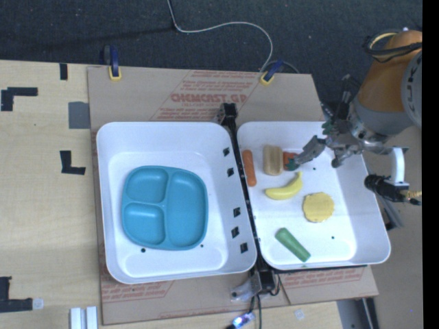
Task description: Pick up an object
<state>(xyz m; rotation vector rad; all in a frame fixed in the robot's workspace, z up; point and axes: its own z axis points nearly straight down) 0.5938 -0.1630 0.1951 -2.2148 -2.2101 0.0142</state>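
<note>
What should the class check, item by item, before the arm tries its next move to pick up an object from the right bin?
1. Objects available in the right bin: banana, yellow round piece, green piece, orange carrot-like piece, tan block. Ok.
2. Gripper positioned above the right bin: ok.
3. Nearest target is the tan block, with a small red-and-green item beside it; crowded: not ok.
4. Object between the fingers: none seen. Ok.
5. Finger opening: cannot tell.
6. Banana lies apart from the yellow round piece: ok.
</note>
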